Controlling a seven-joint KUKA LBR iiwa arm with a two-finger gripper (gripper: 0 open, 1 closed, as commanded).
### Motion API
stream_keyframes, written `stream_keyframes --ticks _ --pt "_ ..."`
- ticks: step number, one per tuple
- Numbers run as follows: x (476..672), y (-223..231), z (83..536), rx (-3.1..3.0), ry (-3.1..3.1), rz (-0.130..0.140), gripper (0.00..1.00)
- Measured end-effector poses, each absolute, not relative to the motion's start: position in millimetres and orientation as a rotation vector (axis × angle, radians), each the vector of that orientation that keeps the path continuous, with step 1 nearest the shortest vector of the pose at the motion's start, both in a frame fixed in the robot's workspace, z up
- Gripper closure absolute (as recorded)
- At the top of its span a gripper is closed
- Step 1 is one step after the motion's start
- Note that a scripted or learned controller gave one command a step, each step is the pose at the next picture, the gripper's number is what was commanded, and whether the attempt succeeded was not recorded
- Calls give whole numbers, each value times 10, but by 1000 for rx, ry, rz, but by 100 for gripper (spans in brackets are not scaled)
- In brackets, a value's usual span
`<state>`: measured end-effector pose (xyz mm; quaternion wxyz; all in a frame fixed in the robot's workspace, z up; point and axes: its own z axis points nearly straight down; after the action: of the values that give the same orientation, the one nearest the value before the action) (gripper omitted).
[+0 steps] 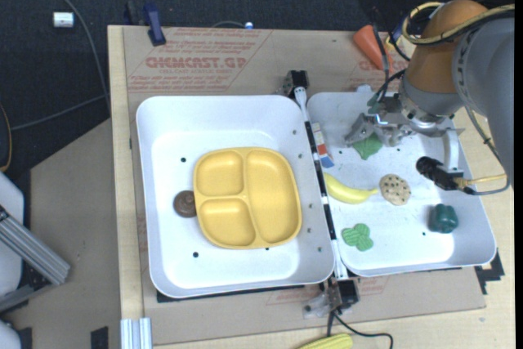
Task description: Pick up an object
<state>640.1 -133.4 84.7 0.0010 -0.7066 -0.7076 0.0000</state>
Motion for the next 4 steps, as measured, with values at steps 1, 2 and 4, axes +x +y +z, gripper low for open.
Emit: stream_keyframes --ticks 1,2,4 --pt "6412 -1340 958 -2222 -2224 -3 100" --pt "5706 -1251 858 -2220 -2219 2 100" --pt "6400 -1447 851 -2222 -2223 0 0"
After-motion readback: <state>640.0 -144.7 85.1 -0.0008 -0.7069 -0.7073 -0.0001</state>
